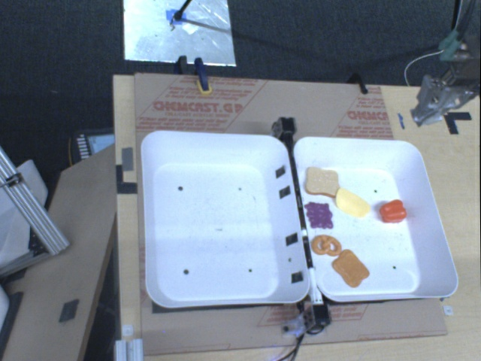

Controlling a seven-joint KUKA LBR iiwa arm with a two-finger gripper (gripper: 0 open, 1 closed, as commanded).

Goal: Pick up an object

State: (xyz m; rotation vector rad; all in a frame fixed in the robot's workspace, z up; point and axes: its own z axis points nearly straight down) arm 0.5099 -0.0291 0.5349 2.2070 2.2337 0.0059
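Pick not started, as far as I can judge. Grey metal gripper [438, 104] sits at upper right of frame, outside the bins, nothing between its fingers; can't tell how wide it is (too blurred).

All candidates lie in the right white bin [432, 201], lower right of frame:
- tan bread slice [322, 181]
- pale yellow rounded piece [352, 202], just beside it
- red pepper-like toy [392, 211]
- purple grape cluster [320, 215]
- small brown pretzel [325, 244]
- orange-brown toast-shaped piece [350, 268]

Left: approach, descend, grasp, lift.

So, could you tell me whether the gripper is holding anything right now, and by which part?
Nothing is held. The gripper sits outside the bins, away from the toy food in the right bin.
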